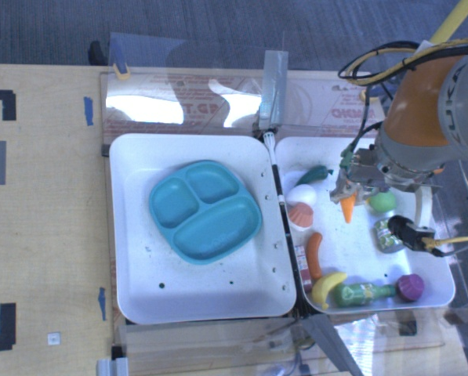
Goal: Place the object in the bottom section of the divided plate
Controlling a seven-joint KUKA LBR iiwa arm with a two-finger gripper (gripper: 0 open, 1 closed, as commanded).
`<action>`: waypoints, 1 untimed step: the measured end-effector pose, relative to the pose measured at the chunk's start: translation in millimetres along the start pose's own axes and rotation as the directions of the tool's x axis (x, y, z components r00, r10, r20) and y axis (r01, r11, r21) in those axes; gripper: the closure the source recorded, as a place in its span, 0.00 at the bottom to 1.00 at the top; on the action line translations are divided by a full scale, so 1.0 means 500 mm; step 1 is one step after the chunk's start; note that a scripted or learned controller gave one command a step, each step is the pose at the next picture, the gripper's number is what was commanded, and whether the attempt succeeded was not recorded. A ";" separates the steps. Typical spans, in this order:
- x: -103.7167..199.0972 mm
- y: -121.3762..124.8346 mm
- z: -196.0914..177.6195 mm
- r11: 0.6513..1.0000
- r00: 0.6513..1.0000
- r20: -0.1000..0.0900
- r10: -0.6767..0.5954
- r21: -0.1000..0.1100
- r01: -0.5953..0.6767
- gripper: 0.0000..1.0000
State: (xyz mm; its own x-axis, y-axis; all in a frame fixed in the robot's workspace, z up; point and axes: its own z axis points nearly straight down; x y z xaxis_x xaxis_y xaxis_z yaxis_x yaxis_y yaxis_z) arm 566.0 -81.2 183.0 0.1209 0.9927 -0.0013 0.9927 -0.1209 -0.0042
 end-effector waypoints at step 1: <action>0.180 -0.007 0.000 0.998 0.998 -0.003 -0.068 -0.002 0.068 1.00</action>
